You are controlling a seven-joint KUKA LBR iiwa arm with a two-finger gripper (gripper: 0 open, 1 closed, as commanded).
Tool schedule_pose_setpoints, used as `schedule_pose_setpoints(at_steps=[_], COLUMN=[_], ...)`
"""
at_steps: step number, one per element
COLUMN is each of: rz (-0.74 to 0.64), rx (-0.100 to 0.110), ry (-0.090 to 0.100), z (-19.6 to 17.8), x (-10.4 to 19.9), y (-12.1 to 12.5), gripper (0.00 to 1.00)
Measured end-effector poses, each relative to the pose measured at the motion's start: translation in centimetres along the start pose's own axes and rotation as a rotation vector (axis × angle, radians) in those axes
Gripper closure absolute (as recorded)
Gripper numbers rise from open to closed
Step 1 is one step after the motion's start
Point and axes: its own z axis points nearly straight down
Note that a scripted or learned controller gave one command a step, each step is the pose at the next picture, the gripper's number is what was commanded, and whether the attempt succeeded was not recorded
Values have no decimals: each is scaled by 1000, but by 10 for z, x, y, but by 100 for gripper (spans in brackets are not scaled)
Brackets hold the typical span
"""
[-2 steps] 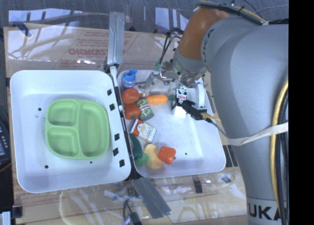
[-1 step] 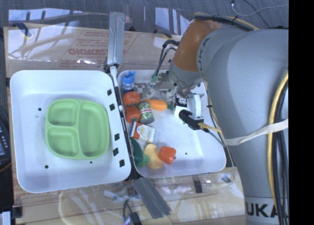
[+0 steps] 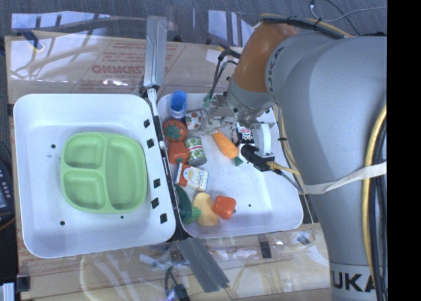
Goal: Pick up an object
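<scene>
Bulky grey arm (image 3: 329,109) at frame right, smooth and rounded, ringed by an orange band (image 3: 258,56) above the wrist. Black cables looped off the top and wrist. Pale strap across the lower casing; white "UKA" lettering (image 3: 354,282) at bottom right.

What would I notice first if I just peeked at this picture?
Probably the big grey robot arm with its orange band, reaching in from the right over the right bin. That bin holds a jumble of toy food, like an orange carrot and a red pepper. In the left bin lies a bright green divided plate.
</scene>
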Motion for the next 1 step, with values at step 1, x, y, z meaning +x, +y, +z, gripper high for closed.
schedule_pose_setpoints(at_steps=[1], rz=[305], rx=[6], ry=[-3], z=[17], x=[-11], y=[5], gripper=[100])
